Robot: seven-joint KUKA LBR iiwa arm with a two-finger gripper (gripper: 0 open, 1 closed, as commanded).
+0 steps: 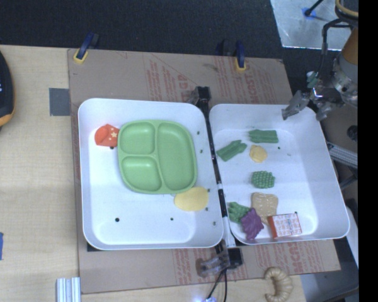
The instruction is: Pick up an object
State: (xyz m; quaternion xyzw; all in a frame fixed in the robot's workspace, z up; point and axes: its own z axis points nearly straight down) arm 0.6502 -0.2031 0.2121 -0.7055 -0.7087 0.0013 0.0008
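Hovering at the right bin's [315, 222] far corner, my pincer [300, 107] carries nothing; I cannot tell its spread. Nearest candidate, a green piece [263, 136], lies just below-left, ungrasped.

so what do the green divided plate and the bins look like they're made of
The green divided plate looks like moulded plastic, matte with a soft sheen: uniform colour, rounded compartment ridges. The left bin and right bin look like thin, smooth white plastic with rounded rims, though coated metal can't be excluded.
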